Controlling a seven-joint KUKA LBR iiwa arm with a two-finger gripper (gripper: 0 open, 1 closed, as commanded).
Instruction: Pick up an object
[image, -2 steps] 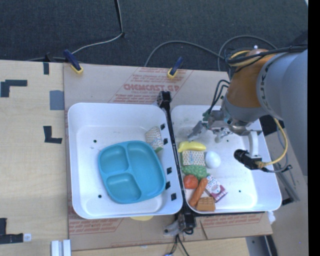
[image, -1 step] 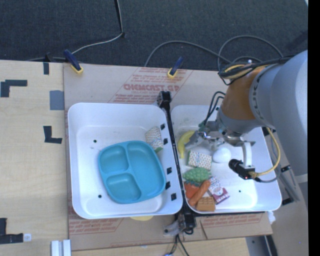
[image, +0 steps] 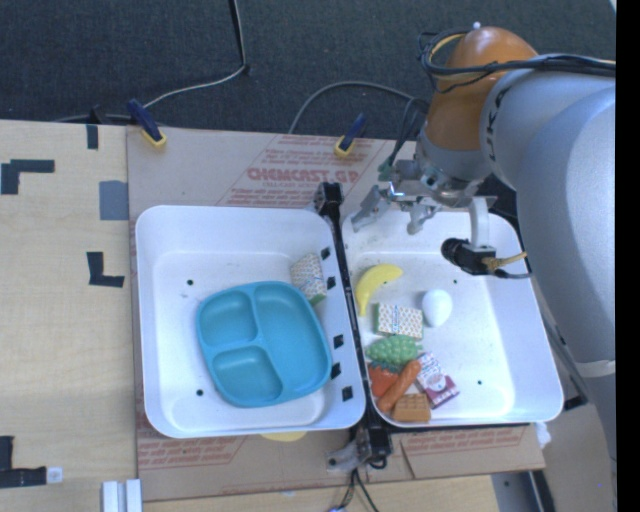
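My gripper (image: 390, 214) hangs over the far left corner of the right bin (image: 500, 400), open, with nothing between its fingers. Below it in that bin lie a yellow banana (image: 376, 283), a white egg (image: 436, 306), a patterned square block (image: 400, 320), a green leafy piece (image: 393, 350), an orange carrot (image: 402, 379), a brown piece (image: 411, 408) and a small red-and-white packet (image: 438, 381). The banana is the closest, a short way in front of the fingers.
The left bin (image: 160, 300) holds a blue divided plate (image: 262, 342) and a small patterned object (image: 309, 272) by the shared wall. A black divider (image: 340, 290) runs between the bins. The arm's grey body (image: 570, 200) overhangs the right bin's right side.
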